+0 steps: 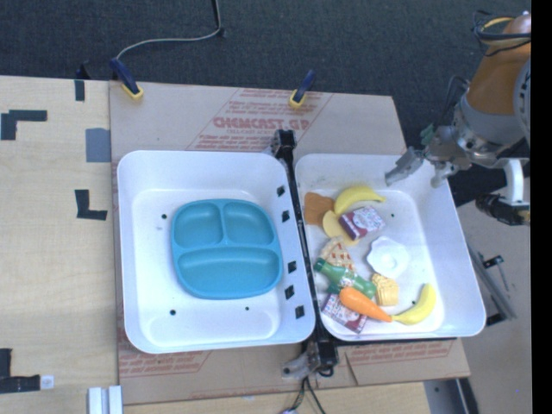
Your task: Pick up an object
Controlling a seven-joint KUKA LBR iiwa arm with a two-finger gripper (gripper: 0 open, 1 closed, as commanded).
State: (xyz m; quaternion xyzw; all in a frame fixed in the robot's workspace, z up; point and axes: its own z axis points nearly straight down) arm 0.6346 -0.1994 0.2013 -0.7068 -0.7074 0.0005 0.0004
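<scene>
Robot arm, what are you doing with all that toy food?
The robot arm is reaching in from the right, and its gripper hovers over the upper right edge of the right bin. It holds nothing yet. That bin has toy food piled in it: two bananas, a carrot, a fried egg and more. The left bin holds a blue divided plate.

Toy food (362,261) crowds the right bin (457,257), leaving bare floor only along its far edge and right side. In the left bin (138,257), a blue divided plate (228,248) fills the centre, margins open all around.
</scene>
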